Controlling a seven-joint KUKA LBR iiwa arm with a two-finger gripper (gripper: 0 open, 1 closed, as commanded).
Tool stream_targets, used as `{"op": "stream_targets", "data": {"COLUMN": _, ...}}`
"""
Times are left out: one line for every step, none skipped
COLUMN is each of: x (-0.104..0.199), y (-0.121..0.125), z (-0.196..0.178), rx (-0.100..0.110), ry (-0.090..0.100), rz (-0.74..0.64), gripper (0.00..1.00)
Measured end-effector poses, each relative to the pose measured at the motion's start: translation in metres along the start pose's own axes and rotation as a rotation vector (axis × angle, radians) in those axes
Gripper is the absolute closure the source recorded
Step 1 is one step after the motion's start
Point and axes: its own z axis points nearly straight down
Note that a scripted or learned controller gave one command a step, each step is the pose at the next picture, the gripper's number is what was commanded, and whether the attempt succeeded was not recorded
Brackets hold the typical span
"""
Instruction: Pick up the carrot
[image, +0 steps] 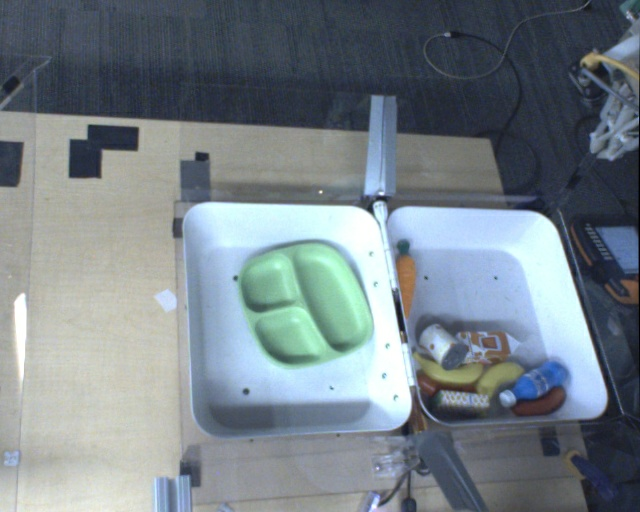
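I see the carrot (406, 278) lying against the right bin (520, 225) left wall, so I'd approach lengthwise, probably little clearance there; claw state I cannot tell.

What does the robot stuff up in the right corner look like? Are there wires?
At the top right sits a tangled white bundle with yellow bits, too blurry to name its parts or tell whether it belongs to the arm. Yes, there is a wire: a thin black cable curls in a loop on the dark carpet.

A wooden bench (100, 330) bears two white bins (290, 415) side by side.
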Motion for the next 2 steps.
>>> {"op": "stream_targets", "data": {"x": -0.036, "y": 0.025, "z": -0.020, "rx": -0.001, "ry": 0.001, "rz": -0.387, "gripper": 1.00}}
{"op": "stream_targets", "data": {"x": -0.034, "y": 0.024, "z": -0.032, "rx": -0.005, "ry": 0.004, "rz": -0.393, "gripper": 1.00}}
